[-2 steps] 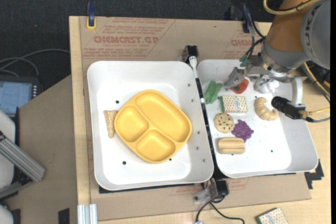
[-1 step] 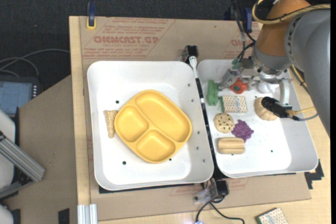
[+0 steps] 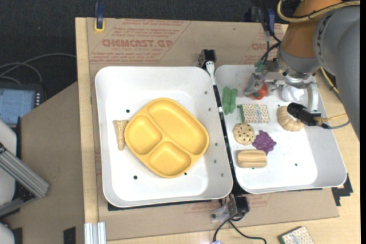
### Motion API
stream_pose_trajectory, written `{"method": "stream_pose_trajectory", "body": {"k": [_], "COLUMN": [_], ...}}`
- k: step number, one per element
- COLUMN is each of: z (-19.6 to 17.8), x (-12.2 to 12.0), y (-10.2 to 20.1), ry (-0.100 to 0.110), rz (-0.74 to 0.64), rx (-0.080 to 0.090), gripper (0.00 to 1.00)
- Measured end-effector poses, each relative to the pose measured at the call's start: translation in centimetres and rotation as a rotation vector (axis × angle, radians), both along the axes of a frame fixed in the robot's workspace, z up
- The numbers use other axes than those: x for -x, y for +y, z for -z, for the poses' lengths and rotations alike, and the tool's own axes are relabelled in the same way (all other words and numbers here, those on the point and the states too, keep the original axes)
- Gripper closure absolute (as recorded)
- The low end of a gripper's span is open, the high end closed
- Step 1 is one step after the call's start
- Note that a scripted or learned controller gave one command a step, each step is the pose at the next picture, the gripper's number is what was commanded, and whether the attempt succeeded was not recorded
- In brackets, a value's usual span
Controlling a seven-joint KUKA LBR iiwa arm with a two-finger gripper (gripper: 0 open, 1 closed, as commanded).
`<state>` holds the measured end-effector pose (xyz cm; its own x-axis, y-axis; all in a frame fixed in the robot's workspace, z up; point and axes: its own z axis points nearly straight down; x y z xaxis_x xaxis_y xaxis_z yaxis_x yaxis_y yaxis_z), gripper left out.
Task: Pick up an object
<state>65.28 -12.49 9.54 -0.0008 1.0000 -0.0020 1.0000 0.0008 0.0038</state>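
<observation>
Hazard: tool (image 3: 258, 84), opening unreadable, hangs by far wall of shallow white right bin (image 3: 326, 164); descent may clip wall, missing green plastic piece (image 3: 229, 100).

You're looking at the left bin (image 3: 108, 100) showing plain white, its three-part plate (image 3: 166, 137) glowing solid yellow, a wafer (image 3: 119, 134) showing tan. The right bin (image 3: 320, 163) is showing white too, and you're seeing a green pod (image 3: 230, 100), a pale cracker (image 3: 254, 113) wearing coloured speckles, a tan cookie (image 3: 243, 134) carrying dark dots, purple grapes (image 3: 264, 141) and a golden-brown roll (image 3: 251, 158). The arm (image 3: 343, 48) is showing grey, its band (image 3: 303, 28) orange.
</observation>
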Motion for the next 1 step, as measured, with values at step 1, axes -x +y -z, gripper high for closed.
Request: {"method": "stream_pose_trajectory", "body": {"k": [1], "z": [-9.46], "x": [3.95], "y": [4.40], "ry": [0.001], "rz": [-0.003], "rx": [-0.003], "gripper": [1.00]}}
